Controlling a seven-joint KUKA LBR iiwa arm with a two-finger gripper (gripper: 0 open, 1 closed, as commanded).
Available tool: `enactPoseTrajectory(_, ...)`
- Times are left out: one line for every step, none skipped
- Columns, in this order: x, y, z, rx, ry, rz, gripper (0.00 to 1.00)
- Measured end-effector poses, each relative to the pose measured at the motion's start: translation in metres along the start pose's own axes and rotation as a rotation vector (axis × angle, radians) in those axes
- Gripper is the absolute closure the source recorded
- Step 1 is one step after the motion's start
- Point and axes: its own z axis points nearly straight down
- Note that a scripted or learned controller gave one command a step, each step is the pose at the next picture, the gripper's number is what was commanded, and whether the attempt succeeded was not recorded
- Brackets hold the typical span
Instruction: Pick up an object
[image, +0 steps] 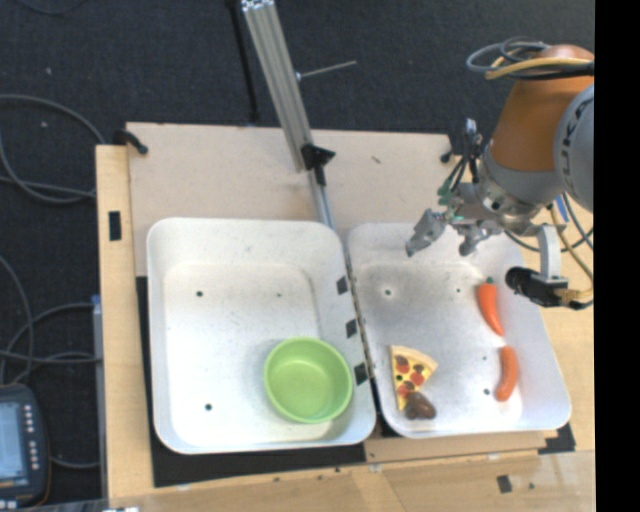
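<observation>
The tool (445, 235) is hanging open and empty over the right bin's (385, 255) far edge; the upper carrot (489, 308) is lying just toward me and rightward, pointing lengthwise away.

Bowl (308, 378) was lime green, both bins (200, 270) white with dark speckles. Two orange-red sausages (490, 308), and a yellow pizza slice (410, 372) with red dots.

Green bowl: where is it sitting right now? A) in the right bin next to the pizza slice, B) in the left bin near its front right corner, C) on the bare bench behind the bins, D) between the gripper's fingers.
B: the green bowl rests on the floor of the left bin, near its front right corner, across the divide from the pizza slice.
</observation>
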Motion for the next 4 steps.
enactPoseTrajectory(0.0, 0.0, 0.0, 0.0, 0.0, 0.0, 0.0)
enactPoseTrajectory(0.008, 0.0, 0.052, 0.004, -0.002, 0.0, 0.0)
enactPoseTrajectory(-0.002, 0.004, 0.109, 0.005, -0.003, 0.004, 0.0)
enactPoseTrajectory(-0.004, 0.003, 0.136, 0.003, -0.004, 0.005, 0.0)
